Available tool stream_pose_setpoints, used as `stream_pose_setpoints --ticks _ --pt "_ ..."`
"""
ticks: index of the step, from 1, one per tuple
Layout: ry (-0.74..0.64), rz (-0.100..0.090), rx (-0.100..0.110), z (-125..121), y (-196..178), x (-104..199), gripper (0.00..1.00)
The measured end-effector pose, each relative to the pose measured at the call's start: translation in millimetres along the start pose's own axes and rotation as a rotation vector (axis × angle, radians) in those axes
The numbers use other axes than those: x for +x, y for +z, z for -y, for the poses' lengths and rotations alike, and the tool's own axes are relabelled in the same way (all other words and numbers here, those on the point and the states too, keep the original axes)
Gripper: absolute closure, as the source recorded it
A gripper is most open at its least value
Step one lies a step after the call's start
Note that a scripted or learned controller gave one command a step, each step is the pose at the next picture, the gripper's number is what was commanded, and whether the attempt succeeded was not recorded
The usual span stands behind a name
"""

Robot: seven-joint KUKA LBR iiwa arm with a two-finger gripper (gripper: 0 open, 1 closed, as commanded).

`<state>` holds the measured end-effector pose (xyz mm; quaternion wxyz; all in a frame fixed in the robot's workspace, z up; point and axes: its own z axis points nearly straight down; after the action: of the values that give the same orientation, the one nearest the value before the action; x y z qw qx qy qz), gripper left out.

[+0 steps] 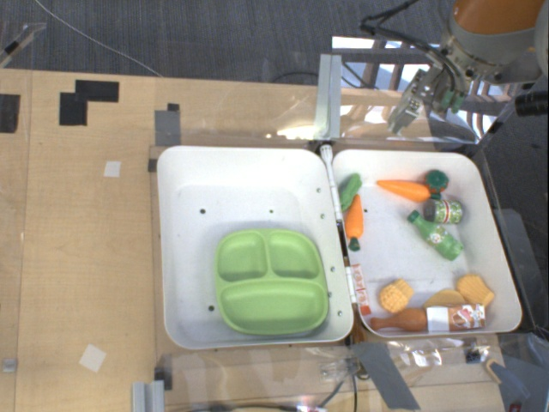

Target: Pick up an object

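Observation:
The right bin [480,178] holds several toy foods: an orange carrot [406,189] with a green top, a smaller carrot [352,216] by the divider, a green bottle [437,237], a small can [446,211], a corn piece [395,296], a brown bottle [433,318] and a biscuit [474,289]. My gripper [408,112] hangs above the bench behind the right bin's far edge, up and apart from all the objects. Its fingers look open and I see nothing between them.
The left bin [197,187] holds a green divided plate [271,281]. A metal frame [330,93] stands behind the bins. The arm [493,15] with its orange band comes in from the upper right. Wooden bench surface lies to the left.

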<state>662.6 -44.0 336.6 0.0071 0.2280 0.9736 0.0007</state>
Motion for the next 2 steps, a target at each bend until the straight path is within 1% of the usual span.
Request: stream_pose_setpoints --ticks 1,2 --pt "0.136 -0.004 -0.001 -46.9 -29.8 22.8 1.0" --pt "0.168 0.001 -0.002 -16.1 -88.6 8.2 1.0"
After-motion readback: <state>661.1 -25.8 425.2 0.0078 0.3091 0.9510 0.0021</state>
